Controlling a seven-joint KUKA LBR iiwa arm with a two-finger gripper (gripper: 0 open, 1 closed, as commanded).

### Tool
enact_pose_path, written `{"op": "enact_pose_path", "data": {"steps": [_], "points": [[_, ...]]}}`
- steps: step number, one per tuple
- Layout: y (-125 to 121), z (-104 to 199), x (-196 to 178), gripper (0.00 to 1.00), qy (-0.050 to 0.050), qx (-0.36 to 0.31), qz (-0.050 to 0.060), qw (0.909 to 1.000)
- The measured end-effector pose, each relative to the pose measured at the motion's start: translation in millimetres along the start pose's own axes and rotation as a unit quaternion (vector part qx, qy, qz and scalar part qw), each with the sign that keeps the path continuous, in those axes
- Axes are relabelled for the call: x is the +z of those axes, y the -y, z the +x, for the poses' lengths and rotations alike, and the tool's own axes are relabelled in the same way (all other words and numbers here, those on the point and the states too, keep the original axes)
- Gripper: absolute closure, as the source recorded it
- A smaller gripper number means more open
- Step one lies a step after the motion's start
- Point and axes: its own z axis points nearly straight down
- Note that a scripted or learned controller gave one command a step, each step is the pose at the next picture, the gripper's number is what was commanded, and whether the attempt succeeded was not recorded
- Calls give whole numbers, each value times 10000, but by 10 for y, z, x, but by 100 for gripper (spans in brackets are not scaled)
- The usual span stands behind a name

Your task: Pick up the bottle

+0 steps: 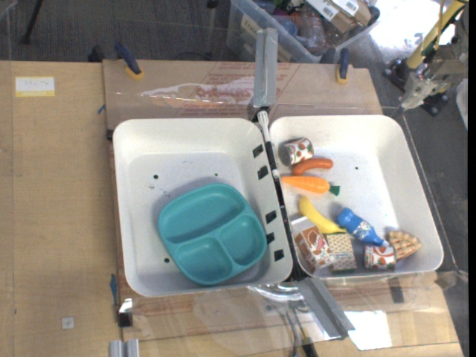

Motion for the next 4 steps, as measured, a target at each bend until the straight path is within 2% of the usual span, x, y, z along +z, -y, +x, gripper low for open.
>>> {"op": "enact_pose_path", "data": {"steps": [1,2,3,4], "points": [[714,-259,486,100,-17,-2994,11,9541],[1502,-116,302,100,-18,-4509,4,8926],[1503,-117,302,0,-19,-4509,3,8926],[1893,-34,1523,0,-18,-4998,2,8661]]}}
